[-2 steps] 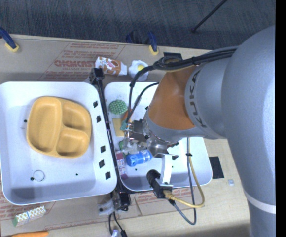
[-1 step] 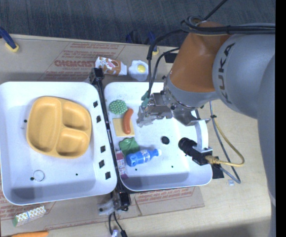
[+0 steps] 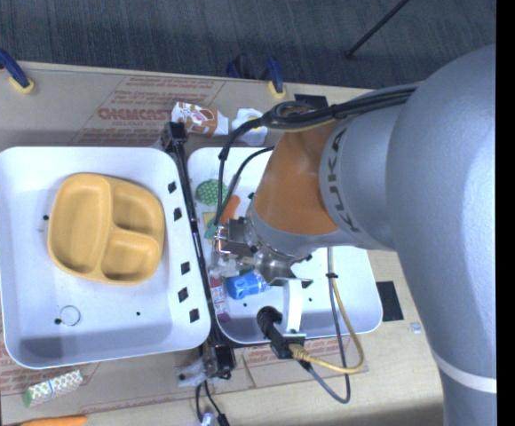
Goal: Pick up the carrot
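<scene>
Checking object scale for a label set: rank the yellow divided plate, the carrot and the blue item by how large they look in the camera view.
1. yellow divided plate, by far the largest.
2. blue item and carrot: both small and partly hidden by the arm, so their order is unsure.

Even, soft overhead light on my bench; the white bins (image 3: pixel 9 238) glare slightly, my arm (image 3: pixel 391 176) looms blurred, and faint shadows pool along the bins' near edges.
</scene>
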`<state>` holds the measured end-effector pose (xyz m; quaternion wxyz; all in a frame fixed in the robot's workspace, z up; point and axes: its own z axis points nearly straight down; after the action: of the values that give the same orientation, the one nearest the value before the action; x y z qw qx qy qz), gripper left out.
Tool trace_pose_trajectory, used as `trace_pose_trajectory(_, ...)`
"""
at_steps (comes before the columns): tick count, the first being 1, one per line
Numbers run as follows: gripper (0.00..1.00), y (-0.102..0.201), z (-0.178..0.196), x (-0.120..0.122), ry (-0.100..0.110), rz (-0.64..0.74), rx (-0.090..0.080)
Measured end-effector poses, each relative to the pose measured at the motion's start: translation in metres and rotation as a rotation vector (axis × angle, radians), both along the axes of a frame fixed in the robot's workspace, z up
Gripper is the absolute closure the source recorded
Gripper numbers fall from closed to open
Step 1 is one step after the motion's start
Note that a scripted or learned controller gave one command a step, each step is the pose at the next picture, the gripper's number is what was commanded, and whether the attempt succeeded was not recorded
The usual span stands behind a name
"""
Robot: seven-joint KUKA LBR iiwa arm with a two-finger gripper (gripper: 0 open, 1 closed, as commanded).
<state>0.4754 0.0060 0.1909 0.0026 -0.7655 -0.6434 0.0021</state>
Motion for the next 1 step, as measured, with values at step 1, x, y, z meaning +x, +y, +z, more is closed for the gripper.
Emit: trace_pose_trajectory(1, 1.0, -0.0091, 0.0833, 0.0204, -0.004, 0.189, 0.0)
